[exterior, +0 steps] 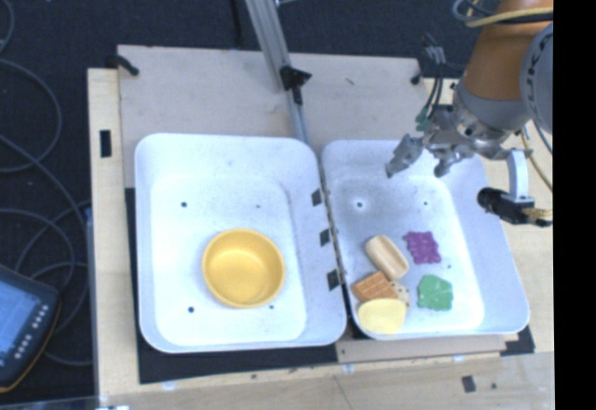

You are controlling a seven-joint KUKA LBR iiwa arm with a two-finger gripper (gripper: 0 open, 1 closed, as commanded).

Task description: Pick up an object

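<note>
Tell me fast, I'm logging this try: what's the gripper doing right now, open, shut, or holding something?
Gripper: open, fingers spread, nothing between them, above the far end of the right bin.

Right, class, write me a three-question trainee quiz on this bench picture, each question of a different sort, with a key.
1. True or false: the yellow bowl lies in the left bin.
2. Which thing lies nearest the purple piece? A) green piece B) yellow bowl C) tan roll
3. Fill in: the tool hovers with fingers open over the ___ bin's far end.

Key: 1 true; 2 C; 3 right.
</note>
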